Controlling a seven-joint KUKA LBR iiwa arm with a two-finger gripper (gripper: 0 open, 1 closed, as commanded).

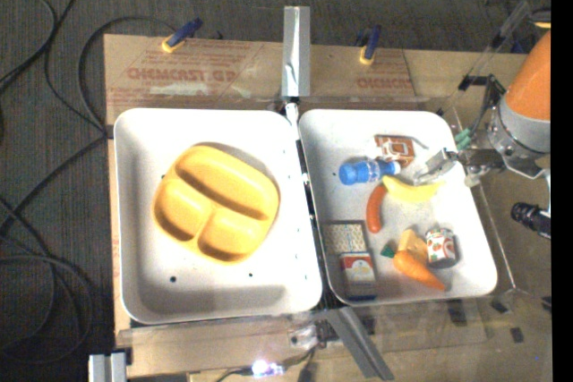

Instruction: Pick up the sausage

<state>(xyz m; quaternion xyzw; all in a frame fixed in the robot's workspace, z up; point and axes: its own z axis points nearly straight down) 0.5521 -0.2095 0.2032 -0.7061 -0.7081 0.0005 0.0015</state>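
Seemingly mid-approach, the gripper, grip state unclear to me, hovers by the banana; next, reach the sausage.

The claw hangs over the right bin, close to its far-side rim. Directly beneath and just left of it lies a banana, touching the top end of the sausage, so a descent there meets the banana first. Further left, a blue bottle crowds the sausage's upper end, with a small brown packet beyond. Nearer the camera from the claw, a carrot and a little can cluster. Bare bin floor lies open left of the sausage, above two flat packets.
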